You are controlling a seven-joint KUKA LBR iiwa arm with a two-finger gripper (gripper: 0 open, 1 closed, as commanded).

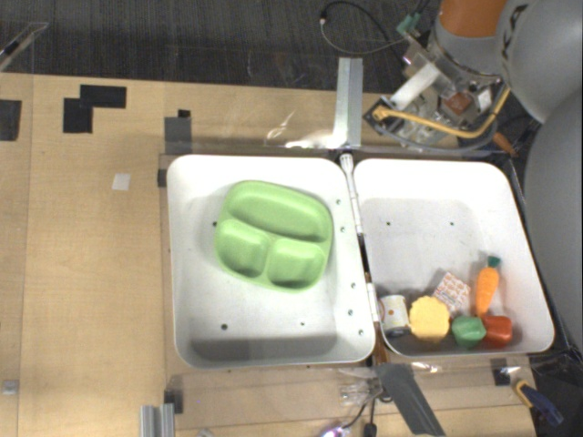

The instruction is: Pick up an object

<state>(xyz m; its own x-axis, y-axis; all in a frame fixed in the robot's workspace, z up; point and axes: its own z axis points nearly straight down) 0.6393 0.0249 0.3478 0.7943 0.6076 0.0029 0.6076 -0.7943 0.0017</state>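
Left bin: white, shallow, holding a green divided plate slightly toward 11 o'clock of its middle, lying flat, three compartments facing up, well apart from every wall. Beyond the bin toward 9 o'clock, bare wooden bench with a few black marks near its far edge.

Between the bins, a narrow ridge running from 12 to 6 o'clock, with an upright metal post at its 12 o'clock end.

Right bin: white, its things bunched along the 6 o'clock wall. From left to right there: a small white can lying just beside the ridge; a yellow block touching or nearly touching the can; a pale patterned packet just at 1 o'clock of the yellow block; a green ball tucked against the yellow block's right side; an orange carrot standing up-slope at 12 o'clock of the ball, green tip pointing to 12 o'clock; a red piece touching the ball at the 5 o'clock corner.

Gripper outside the right bin, past its 12 o'clock wall, amid yellow and black cables under the orange band of the grey arm. Open or closed: cannot tell. Nothing seen held. Cluster of toys at 6 o'clock from the gripper, well apart, across the whole bin floor; nothing lying between them but the bin's far wall.
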